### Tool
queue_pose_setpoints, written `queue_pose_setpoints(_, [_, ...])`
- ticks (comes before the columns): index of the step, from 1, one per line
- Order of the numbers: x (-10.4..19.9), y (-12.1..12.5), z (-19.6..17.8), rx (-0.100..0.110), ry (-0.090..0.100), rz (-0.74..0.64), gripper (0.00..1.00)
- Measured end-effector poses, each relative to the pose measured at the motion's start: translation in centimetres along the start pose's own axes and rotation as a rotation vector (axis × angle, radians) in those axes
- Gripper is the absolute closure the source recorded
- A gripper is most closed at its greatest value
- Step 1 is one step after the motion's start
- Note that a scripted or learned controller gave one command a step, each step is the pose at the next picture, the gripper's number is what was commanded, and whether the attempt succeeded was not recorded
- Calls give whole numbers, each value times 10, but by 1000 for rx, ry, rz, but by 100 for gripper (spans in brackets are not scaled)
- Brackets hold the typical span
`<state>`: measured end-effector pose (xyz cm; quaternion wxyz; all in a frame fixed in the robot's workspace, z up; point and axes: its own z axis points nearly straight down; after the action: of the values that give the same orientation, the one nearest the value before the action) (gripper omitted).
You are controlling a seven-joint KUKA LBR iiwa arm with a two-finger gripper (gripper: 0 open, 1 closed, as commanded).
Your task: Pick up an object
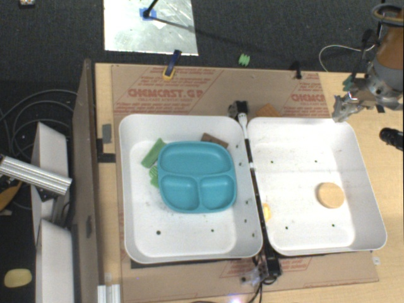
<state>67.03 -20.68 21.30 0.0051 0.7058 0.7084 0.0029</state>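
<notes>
A round tan disc (330, 195) lies flat in the right bin (297, 169), toward its right side. In the left bin (136, 169) a blue divided plate (196, 176) sits in the middle. Green pieces (152, 154) poke out from under the plate's left edge, and a brown block (214, 139) shows at its far edge. A small yellow-orange piece (266, 213) rests at the right bin's left wall. My gripper (343, 110) hangs at the far right corner of the right bin, above its rim and well away from the disc.
The grey arm with its orange band (386, 49) comes in at the upper right. A black clamp (240, 110) sits where the two bins meet at the back. An orange-brown scrap (268, 111) lies just behind the right bin. Cables lie off the bench at left.
</notes>
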Motion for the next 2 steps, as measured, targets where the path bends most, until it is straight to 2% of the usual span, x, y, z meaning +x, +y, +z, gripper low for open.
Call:
queue_pose_setpoints(1, [0, -1, 7, 7, 1, 0, 0])
queue_pose_setpoints(2, [0, -58, -34, 9, 3, 4, 0])
